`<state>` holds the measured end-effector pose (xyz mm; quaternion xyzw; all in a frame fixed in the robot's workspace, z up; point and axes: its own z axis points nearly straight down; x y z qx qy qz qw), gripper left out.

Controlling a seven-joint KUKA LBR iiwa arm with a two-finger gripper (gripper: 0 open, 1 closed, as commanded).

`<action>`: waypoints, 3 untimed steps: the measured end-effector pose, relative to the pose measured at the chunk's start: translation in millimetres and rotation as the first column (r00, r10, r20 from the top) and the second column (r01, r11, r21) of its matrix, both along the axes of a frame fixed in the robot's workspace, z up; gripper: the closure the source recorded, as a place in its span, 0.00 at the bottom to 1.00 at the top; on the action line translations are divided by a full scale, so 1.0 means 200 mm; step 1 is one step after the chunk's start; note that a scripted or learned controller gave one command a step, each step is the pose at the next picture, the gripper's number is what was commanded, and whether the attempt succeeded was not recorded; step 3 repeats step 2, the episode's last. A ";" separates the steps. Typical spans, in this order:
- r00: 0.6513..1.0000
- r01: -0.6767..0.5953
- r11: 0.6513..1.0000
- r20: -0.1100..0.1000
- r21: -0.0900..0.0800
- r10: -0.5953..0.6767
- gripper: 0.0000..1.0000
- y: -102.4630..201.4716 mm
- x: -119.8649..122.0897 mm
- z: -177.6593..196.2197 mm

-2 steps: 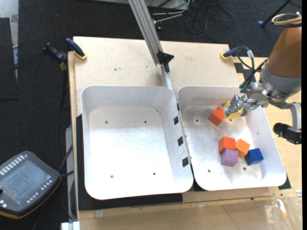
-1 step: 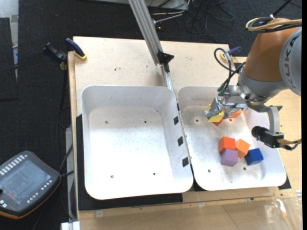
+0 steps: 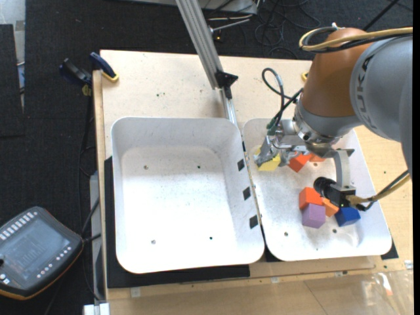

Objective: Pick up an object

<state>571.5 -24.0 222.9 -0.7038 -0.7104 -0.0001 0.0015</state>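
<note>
My gripper [image 3: 268, 152] is low over the back left part of the right bin [image 3: 367, 241], close to the wall between the two bins. A small yellow block [image 3: 270, 165] lies right under its tip, touching or nearly touching it. A red-orange block [image 3: 298, 163] sits just to the right of the yellow one, partly under the wrist. Nearer the front lie an orange block [image 3: 308, 196], a purple block [image 3: 314, 215] against it, and a blue block [image 3: 348, 216] to their right.
The left bin [image 3: 131, 136] stands beside the right one, sharing a raised wall [image 3: 249, 189]. A slanted metal rail [image 3: 200, 35] comes down to the back of that wall. A blue-yellow clamp [image 3: 88, 71] sits at the bench's back left corner.
</note>
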 end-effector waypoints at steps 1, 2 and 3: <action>1.000 0.000 1.000 0.003 0.000 0.000 1.00 0.27 0.06 0.01; 1.000 0.001 1.000 0.003 0.000 -0.001 1.00 0.54 0.06 0.08; 1.000 0.001 1.000 0.003 0.000 -0.001 1.00 0.54 0.06 0.08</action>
